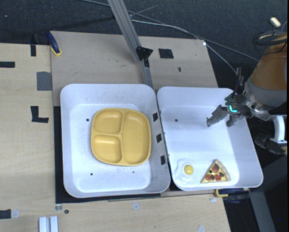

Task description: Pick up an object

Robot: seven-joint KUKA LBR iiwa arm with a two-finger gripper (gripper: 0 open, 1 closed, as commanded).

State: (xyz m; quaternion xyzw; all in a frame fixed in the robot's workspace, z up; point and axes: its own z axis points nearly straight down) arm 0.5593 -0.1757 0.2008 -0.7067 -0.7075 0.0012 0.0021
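A fried egg toy (186, 170) and a pizza slice toy (216, 172) lie side by side at the front of the right bin (197, 134). A yellow divided plate (121, 136) rests in the left bin (76, 129). My gripper (222, 118) hangs over the right bin's far right part, well behind the pizza slice. Its two dark fingers are spread apart with nothing between them.
A slanted metal pole (129, 30) rises behind the bins, near where they meet. Cables run across the dark floor at the back. The grey and orange arm (270, 76) stands at the right edge of the bench.
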